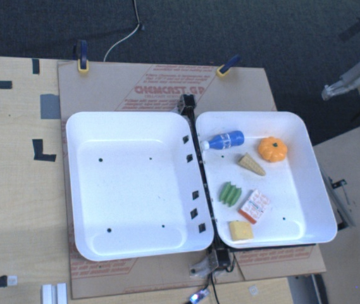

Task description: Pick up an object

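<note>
Six small items sit in the right bin [306,170]. Best pick: toy pumpkin [273,149] at 2 o'clock, light, rigid, round, may slip, so pinch across its middle. Blue bottle [225,140] at 11 could roll. Jaw state: cannot tell.

Print on the red-and-white packet [255,206] is unreadable (too small, blurred).

Dark grey carpeted floor [243,18] spans the 12 o'clock side. A light wooden bench [15,189] fills 9 o'clock, marked with black tape pieces [40,151]. A cardboard sheet [161,87] lies centrally, clamped at 12 o'clock. Lighting is even.
</note>
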Action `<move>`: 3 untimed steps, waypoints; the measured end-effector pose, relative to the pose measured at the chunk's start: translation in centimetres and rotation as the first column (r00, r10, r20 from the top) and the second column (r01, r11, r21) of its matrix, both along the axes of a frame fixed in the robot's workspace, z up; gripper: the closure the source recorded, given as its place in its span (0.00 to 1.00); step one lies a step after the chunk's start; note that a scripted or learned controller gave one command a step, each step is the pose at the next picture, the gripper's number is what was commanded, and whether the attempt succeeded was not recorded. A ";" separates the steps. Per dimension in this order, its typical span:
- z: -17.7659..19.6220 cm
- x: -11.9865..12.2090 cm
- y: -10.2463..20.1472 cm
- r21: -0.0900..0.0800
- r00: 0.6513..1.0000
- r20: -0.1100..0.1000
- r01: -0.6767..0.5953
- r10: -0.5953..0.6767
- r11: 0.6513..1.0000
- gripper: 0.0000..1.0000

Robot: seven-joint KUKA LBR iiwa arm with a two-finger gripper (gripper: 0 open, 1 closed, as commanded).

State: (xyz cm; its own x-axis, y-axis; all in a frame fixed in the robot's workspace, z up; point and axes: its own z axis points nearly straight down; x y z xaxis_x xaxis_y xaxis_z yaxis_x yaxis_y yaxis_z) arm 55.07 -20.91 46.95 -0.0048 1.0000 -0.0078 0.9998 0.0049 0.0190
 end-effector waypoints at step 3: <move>0.9 7.6 12.9 0.008 1.000 -0.018 -0.003 0.004 1.000 1.00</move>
State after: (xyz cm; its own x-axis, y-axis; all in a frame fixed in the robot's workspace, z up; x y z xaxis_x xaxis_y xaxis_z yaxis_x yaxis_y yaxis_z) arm 62.64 -7.97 47.84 -0.0083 1.0000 0.0007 1.0000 0.0083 0.0015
